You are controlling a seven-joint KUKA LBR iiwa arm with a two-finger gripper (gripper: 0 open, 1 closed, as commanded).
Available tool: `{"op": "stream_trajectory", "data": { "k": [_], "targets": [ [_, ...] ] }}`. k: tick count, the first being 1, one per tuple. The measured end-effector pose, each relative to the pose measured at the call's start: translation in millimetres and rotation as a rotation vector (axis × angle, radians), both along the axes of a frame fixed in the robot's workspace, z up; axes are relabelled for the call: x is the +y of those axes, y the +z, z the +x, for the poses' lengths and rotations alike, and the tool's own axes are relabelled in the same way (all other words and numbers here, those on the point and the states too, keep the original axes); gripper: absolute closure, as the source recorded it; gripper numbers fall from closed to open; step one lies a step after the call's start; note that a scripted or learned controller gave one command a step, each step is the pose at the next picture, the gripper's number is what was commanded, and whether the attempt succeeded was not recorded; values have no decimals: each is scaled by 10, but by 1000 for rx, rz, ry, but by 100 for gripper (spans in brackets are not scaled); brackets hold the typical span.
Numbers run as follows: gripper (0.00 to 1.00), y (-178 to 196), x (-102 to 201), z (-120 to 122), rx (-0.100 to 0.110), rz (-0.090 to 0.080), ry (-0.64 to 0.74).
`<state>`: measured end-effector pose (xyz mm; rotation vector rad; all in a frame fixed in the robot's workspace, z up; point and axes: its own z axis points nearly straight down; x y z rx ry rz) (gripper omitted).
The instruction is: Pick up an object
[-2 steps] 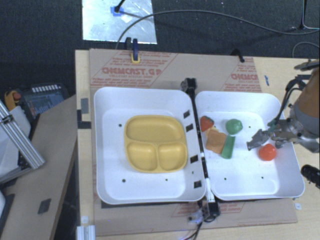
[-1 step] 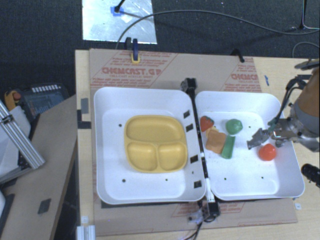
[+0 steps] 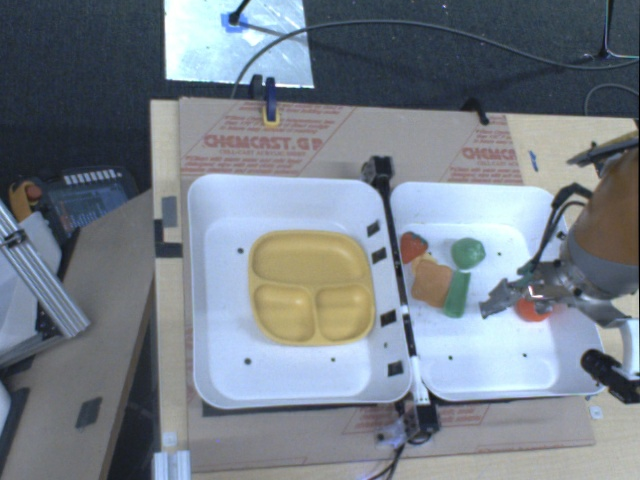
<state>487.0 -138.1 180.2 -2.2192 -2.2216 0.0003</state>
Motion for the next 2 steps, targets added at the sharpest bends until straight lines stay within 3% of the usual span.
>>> {"op": "stream_trajectory", "data": {
  "k": [2],
  "targets": [
    [0,-981,59,82,-1,0,0]
  ]
}}
